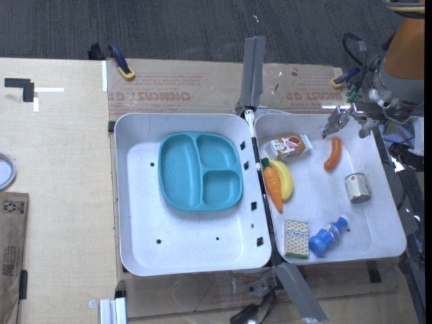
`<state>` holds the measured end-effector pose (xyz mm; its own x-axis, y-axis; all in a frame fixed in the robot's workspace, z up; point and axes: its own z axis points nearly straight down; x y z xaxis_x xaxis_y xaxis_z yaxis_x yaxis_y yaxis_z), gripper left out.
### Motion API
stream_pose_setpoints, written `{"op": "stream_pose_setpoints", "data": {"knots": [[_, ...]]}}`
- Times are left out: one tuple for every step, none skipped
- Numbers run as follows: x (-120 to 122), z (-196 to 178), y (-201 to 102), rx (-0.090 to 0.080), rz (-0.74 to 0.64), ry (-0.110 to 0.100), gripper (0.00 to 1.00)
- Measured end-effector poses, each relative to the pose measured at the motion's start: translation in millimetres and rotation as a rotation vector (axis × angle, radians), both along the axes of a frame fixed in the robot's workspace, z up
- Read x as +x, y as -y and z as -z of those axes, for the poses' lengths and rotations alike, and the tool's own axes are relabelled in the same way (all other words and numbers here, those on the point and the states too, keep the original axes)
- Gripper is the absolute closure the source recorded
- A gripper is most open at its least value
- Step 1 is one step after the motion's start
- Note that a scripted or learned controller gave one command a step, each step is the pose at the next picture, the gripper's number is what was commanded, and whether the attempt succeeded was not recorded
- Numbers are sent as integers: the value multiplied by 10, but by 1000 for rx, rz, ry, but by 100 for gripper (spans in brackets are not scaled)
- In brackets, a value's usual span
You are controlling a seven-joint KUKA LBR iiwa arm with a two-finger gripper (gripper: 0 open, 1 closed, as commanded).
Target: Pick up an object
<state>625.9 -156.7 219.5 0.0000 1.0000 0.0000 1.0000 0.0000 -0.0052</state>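
Still at the approach step: gripper (346,121) poised above the right bin's (385,248) far corner, fingers apart and empty, next needing descent onto the sausage (332,154).

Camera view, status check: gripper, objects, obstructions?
Gripper above right bin's far edge, nothing between its fingers. Nearest: orange sausage-shaped toy. Nothing blocking it.

One fixed camera, high above the bench (54,154), looking down at a slant.

It sits far enough back to take in both white bins (128,201) mid-frame, dark floor along the top, and the arm (405,52) at upper right.
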Motion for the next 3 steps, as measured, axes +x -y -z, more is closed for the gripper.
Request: {"op": "stream_pose_setpoints", "data": {"knots": [[-334,1202,389,1,31,3,0],[246,1351,117,0,49,-31,0],[267,1269,126,-5,49,-22,100]]}}
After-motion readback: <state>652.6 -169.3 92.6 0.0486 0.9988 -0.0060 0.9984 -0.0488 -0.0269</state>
